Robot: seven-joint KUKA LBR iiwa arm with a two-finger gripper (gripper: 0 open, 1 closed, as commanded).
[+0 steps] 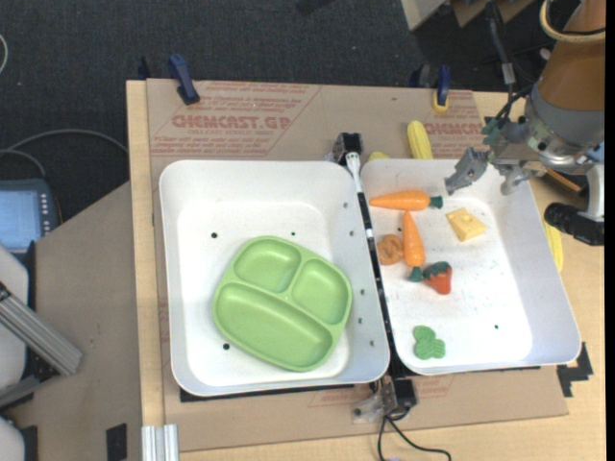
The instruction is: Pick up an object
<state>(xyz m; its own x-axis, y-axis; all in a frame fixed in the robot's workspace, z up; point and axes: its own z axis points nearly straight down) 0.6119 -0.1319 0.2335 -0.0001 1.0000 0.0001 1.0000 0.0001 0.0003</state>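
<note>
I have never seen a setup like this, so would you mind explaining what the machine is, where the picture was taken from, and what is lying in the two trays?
This is one picture from a camera fixed above a bench, looking down at a slant. The grey machine with the orange band at upper right is a robot arm; its hand, a two-finger claw, hangs over the far end of the right bin. Nothing shows between its fingers, which stand apart, so it holds nothing yet.

The left bin holds a green divided plate. The right bin holds toy food: two carrots, one lying crosswise and one pointing toward the camera, a yellow cheese wedge, a tan piece, a red strawberry-like piece and a green leafy piece. A yellow corn cob lies on the board behind the bins.
</note>
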